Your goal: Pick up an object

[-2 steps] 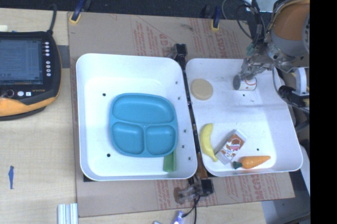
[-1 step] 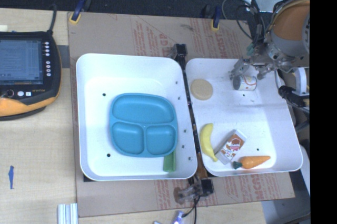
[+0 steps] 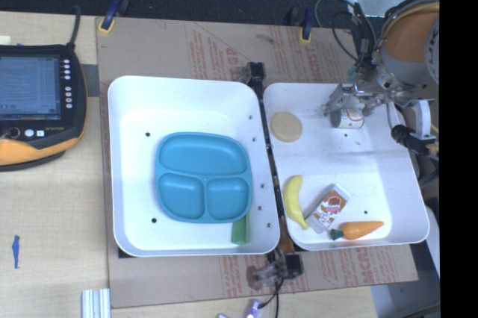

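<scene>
In the right bin [image 3: 396, 160] lie a round tan cookie [image 3: 286, 127] at the far left, a yellow banana [image 3: 295, 201], a small orange-and-white packet [image 3: 328, 209] and an orange carrot [image 3: 361, 230] along the near side. My gripper [image 3: 348, 109] hangs over the bin's far right part, well away from all of these. Nothing shows between its fingers.
The left bin [image 3: 127, 160] holds a blue divided plate [image 3: 203, 176] and a green piece [image 3: 240, 231] at its near right corner. A teach pendant [image 3: 37, 100] lies on the bench at the left. Cables trail behind the arm at top right.
</scene>
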Controlling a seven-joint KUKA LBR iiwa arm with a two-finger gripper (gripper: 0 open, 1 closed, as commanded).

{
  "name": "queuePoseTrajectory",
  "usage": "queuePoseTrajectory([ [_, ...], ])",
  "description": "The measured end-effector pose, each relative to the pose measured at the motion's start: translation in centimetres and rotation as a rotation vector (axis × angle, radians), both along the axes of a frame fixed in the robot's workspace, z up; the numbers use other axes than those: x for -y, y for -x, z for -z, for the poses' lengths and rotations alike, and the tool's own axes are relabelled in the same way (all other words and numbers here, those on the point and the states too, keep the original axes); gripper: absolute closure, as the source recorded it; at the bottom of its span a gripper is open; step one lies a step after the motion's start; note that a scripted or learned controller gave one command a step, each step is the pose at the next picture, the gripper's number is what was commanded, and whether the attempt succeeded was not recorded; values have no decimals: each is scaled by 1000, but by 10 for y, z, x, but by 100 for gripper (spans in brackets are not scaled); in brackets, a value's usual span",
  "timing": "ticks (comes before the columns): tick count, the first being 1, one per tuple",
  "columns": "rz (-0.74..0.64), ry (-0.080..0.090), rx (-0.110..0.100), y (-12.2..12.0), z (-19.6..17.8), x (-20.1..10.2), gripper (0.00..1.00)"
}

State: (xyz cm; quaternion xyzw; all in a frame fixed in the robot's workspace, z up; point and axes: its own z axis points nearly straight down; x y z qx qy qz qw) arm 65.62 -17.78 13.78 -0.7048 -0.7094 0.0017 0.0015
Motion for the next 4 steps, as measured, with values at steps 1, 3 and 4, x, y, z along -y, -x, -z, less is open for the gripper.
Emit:
queuePoseTrajectory([
  [1,-3,0,-1,0,-11,0,100],
  [3,0,0,0,0,2,2,0],
  [4,-3,1,0,0,-9,2,100],
])
